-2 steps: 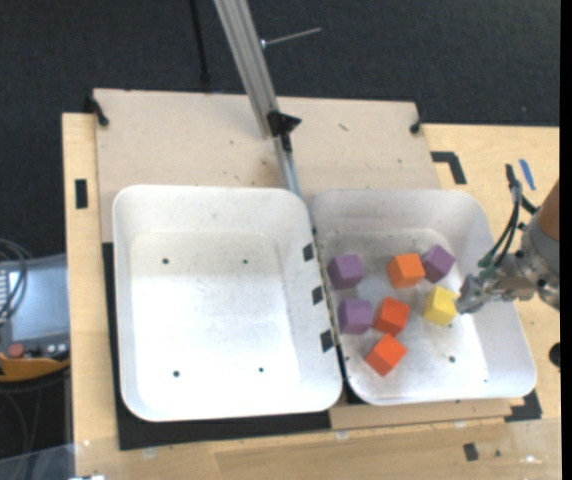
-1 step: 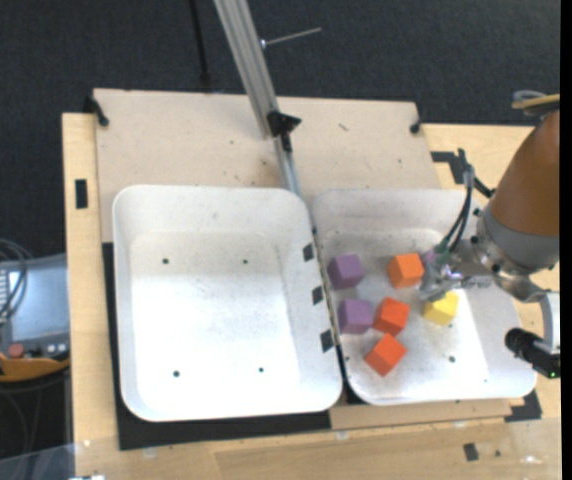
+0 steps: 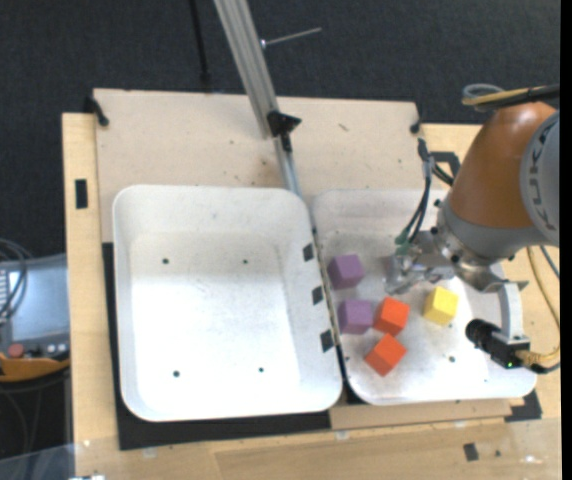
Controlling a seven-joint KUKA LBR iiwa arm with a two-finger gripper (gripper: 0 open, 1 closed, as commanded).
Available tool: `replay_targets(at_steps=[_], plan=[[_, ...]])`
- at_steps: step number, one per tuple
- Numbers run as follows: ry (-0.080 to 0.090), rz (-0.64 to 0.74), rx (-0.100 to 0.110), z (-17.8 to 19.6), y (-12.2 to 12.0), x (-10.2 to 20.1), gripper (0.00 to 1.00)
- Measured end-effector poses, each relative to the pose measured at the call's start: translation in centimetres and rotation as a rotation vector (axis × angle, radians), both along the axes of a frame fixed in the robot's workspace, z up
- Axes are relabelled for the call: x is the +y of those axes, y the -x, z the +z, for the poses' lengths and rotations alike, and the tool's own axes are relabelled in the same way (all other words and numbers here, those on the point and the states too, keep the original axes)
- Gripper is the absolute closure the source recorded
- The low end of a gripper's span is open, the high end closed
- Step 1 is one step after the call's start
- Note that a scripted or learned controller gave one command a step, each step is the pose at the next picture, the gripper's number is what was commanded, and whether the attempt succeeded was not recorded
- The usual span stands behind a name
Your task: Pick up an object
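Note:
Five small cubes lie in the right bin [image 3: 366, 213]. Two are purple: one [image 3: 345, 270] near the bin's left wall and another [image 3: 355, 316] just below it. Two are orange: one [image 3: 393, 316] beside the lower purple cube and one [image 3: 385, 354] nearer the front. A yellow cube [image 3: 441, 305] sits to the right. My gripper [image 3: 404, 278] hangs low over the bin, just above the upper orange cube and left of the yellow one. Nothing shows between its fingers.
The left bin [image 3: 216, 298] adjoins the right one along a shared wall with black clips. A slanted metal pole [image 3: 251, 58] crosses the back of the bench. Cables and a black fitting [image 3: 491, 340] hang off the arm at the right bin's right side.

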State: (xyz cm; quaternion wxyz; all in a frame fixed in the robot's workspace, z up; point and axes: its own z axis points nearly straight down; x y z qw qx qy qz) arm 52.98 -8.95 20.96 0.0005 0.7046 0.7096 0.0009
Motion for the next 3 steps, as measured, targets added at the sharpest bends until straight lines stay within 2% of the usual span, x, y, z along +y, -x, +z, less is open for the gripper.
replay_targets(at_steps=[1,2,3], plan=[[-0.001,0.001,-0.001,1.4,-1.2,5.0,1.00],[-0.001,0.001,0.001,1.1,-2.9,10.6,1.00],[-0.001,0.000,0.000,1.0,-5.6,15.0,1.00]])
